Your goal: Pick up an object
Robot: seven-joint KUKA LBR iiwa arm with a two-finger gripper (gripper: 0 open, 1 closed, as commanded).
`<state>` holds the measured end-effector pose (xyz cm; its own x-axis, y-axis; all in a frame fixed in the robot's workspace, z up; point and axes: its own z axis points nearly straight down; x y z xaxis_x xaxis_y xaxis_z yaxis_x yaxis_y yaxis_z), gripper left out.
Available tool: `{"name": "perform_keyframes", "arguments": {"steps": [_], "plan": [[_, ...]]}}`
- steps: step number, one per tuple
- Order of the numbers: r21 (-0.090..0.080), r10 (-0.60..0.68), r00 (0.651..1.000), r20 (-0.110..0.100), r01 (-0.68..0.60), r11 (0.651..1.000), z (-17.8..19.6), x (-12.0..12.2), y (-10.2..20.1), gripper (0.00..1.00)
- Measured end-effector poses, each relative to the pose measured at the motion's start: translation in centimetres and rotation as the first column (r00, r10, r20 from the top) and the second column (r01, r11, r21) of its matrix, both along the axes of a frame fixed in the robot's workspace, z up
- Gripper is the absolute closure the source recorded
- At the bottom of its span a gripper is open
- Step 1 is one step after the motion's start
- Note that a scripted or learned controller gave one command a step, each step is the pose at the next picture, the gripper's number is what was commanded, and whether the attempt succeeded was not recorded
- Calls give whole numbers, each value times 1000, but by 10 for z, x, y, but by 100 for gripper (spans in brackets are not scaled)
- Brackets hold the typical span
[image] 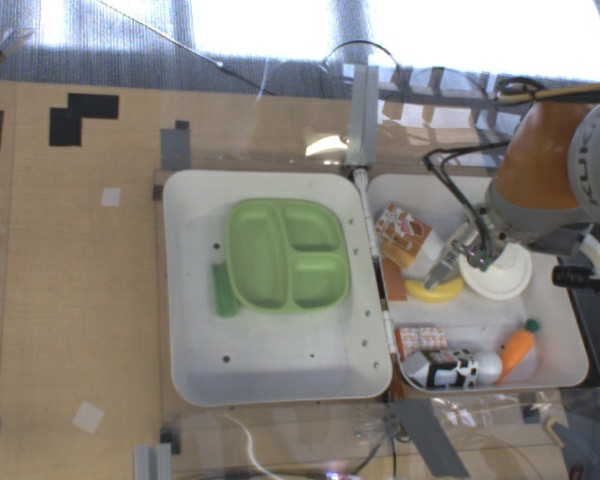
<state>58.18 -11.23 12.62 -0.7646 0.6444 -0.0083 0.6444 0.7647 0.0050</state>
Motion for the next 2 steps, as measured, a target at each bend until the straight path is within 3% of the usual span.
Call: {"name": "perform_keyframes", "arguments": {"steps": [1, 2], "plan": [[3, -60, 998, -3, 60, 998, -32, -16, -8, 0], [3, -186, 982, 6, 186, 982, -36, 21, 28, 0]]}}
